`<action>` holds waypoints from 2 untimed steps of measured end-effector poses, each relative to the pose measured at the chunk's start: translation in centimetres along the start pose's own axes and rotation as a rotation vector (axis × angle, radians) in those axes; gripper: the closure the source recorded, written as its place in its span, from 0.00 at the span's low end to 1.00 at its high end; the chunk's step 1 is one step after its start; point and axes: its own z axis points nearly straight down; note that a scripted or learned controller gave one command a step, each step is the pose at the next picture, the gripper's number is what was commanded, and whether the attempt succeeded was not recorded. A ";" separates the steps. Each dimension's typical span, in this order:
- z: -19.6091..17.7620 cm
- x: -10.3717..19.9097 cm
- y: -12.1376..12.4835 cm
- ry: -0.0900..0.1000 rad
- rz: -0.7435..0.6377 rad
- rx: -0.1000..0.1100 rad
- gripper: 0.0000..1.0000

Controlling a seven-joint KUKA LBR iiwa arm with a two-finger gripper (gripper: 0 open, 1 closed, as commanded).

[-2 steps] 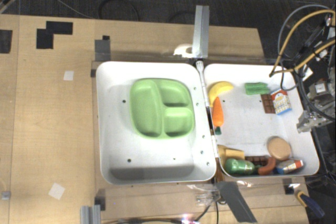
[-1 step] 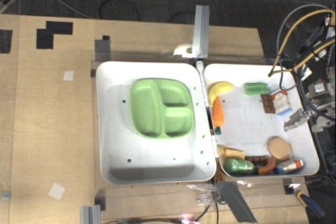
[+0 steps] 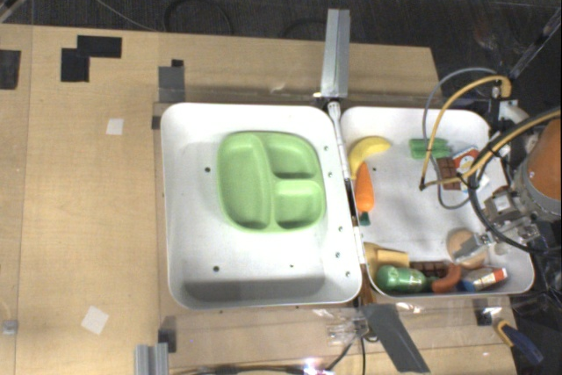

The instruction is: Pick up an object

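Carrot lies against the right bin's left wall, below the banana; probably light, stiff plastic, best pinched across its middle. Gripper hangs near the bin's right edge; its spread I cannot tell.

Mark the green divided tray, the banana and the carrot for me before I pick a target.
green divided tray (image 3: 268, 180): camera view, on the ridge between its compartments, in the left bin.
banana (image 3: 369, 149): camera view, middle of its curved body, right bin.
carrot (image 3: 363, 189): camera view, middle of its orange length, right bin.
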 end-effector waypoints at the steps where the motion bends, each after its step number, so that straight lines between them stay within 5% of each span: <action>1: 4.5 -0.2 -0.6 0.013 -0.040 0.013 0.00; 2: 4.5 -0.2 -0.6 0.014 -0.125 0.012 0.00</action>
